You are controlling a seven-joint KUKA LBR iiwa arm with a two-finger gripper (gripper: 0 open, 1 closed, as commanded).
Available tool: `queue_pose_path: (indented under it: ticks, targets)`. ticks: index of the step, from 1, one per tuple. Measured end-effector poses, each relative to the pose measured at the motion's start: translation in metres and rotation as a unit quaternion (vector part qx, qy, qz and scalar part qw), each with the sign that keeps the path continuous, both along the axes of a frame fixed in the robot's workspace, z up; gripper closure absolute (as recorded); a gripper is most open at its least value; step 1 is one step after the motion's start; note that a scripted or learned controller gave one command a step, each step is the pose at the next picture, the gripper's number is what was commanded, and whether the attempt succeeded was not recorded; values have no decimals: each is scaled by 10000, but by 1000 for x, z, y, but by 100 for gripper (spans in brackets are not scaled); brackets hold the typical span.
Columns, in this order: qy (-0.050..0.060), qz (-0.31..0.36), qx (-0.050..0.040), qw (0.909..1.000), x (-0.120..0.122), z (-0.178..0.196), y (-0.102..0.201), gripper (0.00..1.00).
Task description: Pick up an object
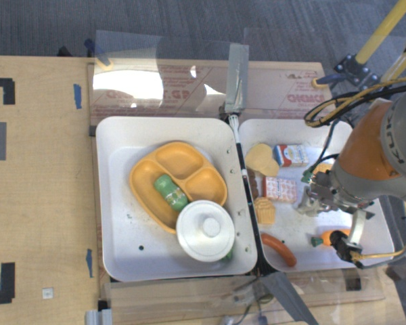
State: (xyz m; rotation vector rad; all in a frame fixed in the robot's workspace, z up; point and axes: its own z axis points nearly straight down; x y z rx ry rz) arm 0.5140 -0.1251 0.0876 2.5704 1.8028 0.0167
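Approach step: gripper [310,204] low in right bin [375,232] beside snack packet [281,190], jaw state unclear, cannot tell; next needs closing on one item.

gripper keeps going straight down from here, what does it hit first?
Probably bare floor of the right bin, just right of the red-and-white packet. The gripper hangs there pointing down; depth is unclear, so it might clip the packet's edge.

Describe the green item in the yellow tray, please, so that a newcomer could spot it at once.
Start at the left white bin, which bears a yellow divided tray. In the tray's long lower-left compartment lies the green item, close to the white round lid that overlaps the tray's corner. It is the one green thing in that bin, small, with a pale band.
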Motion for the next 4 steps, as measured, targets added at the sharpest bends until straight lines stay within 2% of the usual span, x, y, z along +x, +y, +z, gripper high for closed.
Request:
queue_pose_path:
  ticks: [1,2,3,4]
  targets:
    - [3,-9,-16,10000,-1,-1,-2,0]
    - [12,977,-45,9952,86,-2,-18,0]
    - [120,1001,-21,9949,145,-3,-19,0]
    - [68,3011,-19,9536,152,14,-75,0]
